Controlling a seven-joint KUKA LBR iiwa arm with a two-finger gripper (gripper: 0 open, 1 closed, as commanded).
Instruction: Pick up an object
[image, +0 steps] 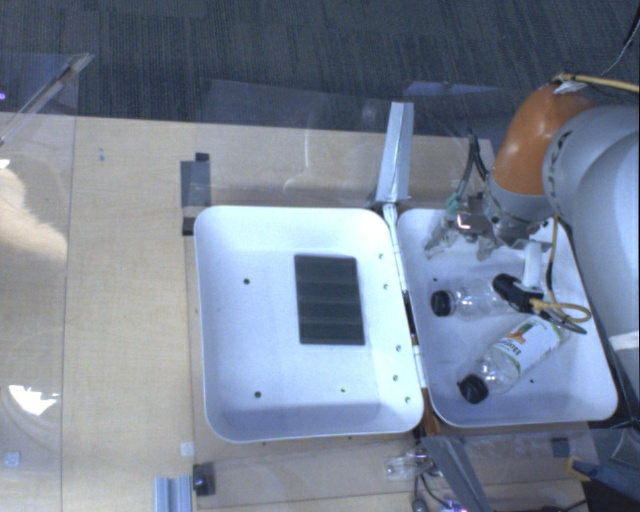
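My arm (590, 200), grey with its orange band (525, 140), reaches in from the right over the far side of the right bin (570, 385). The left bin (215, 300) sits just beside it on the pale bench (110, 330), their inner walls nearly touching. The largest loose thing is a black ribbed pad (328, 299) lying flat in the middle of the left bin. Its long axis runs from far to near, roughly parallel to the side walls, and open white floor separates it from all four walls. In the right bin a clear labelled bottle (515, 352) lies on its side along a diagonal. Its black cap points to the near left corner and its base points far right, toward my arm. The label is white with green and a touch of orange. The cap lies near the near wall, with bare floor to its left. A smaller clear bottle (468, 300) lies further back, its long axis running left to right and its black cap pointing at the wall shared with the left bin. It is apart from the labelled bottle and has some floor free on its near side. My gripper (460, 243) hovers over the far left part of the right bin, near the far wall and just beyond the smaller bottle. Its fingers are spread and released, with nothing between them.
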